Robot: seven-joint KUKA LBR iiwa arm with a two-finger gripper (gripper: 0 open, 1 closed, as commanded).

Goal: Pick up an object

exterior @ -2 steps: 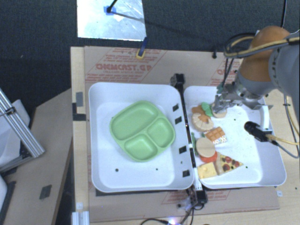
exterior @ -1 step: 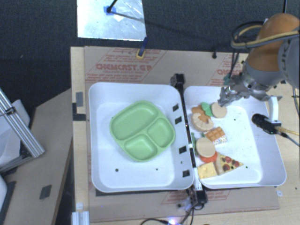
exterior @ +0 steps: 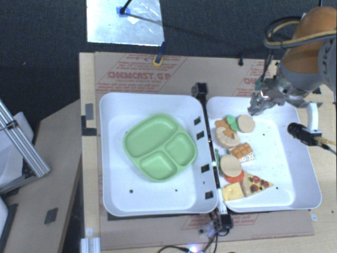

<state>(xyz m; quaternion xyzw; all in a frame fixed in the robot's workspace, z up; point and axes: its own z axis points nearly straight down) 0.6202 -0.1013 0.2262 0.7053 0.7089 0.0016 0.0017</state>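
Here the claw (exterior: 256,107) is hanging above the right bin (exterior: 295,162), just beyond the toy food (exterior: 235,152) clustered along its left side; whether it is apart or together, I cannot tell. The pieces are probably light, stiff plastic, slippery; the round cookie (exterior: 245,123) nearest is offering graspable edges.

green three-compartment plate (exterior: 159,147) sits mid left bin (exterior: 113,194). cardboard sheet (exterior: 138,74) under both bins. foil square (exterior: 124,13) far left on dark floor. aluminium frame (exterior: 18,141) at left edge.
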